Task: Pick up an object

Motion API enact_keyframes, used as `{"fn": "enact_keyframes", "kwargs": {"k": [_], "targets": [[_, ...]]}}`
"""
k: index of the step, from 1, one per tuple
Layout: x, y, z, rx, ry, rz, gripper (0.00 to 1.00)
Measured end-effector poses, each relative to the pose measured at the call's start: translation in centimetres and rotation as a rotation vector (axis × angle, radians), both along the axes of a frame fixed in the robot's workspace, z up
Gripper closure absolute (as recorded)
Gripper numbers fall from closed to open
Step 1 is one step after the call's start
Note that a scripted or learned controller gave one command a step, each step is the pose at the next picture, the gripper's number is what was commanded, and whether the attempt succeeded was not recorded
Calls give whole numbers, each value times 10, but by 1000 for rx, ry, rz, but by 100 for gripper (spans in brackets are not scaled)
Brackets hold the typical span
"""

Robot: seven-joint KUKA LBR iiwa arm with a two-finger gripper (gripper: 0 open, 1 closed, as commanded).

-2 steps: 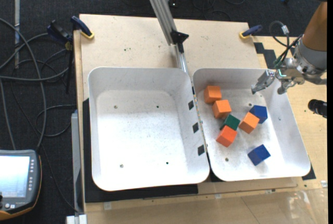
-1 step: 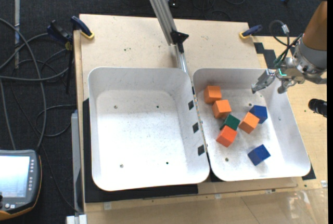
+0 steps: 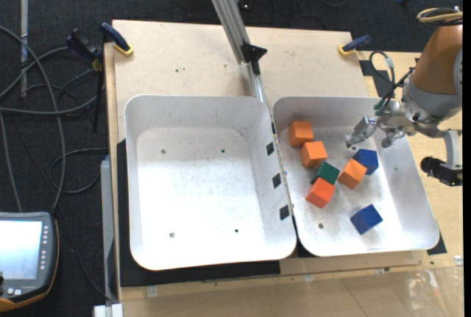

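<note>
Nearest the camera, in the right bin [image 3: 419,231], a blue cube [image 3: 366,218] lies alone toward the front wall, apart from the others. Just behind it a tight cluster crowds the bin's middle: an orange cube [image 3: 320,193] touching a green cube [image 3: 325,173], with another orange cube [image 3: 352,173] leaning against a second blue cube [image 3: 366,159]. Further back sit two more orange cubes [image 3: 314,153] [image 3: 300,133], close together near the divider. The gripper [image 3: 362,132] hangs above the bin's rear right, just behind the blue-and-orange pair, probably lining up on one of them; its fingers look spread and hold nothing. The left bin [image 3: 140,161] plays no part here.
</note>
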State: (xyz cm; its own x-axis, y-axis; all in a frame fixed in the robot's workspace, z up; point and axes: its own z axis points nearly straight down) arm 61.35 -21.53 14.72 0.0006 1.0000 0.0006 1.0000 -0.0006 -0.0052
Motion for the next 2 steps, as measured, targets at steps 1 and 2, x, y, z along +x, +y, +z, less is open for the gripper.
{"fn": "enact_keyframes", "kwargs": {"k": [1, 2], "targets": [[-1, 1, -54, 0, 0, 0, 0], [1, 0, -40, -2, -8, 1, 100]]}}
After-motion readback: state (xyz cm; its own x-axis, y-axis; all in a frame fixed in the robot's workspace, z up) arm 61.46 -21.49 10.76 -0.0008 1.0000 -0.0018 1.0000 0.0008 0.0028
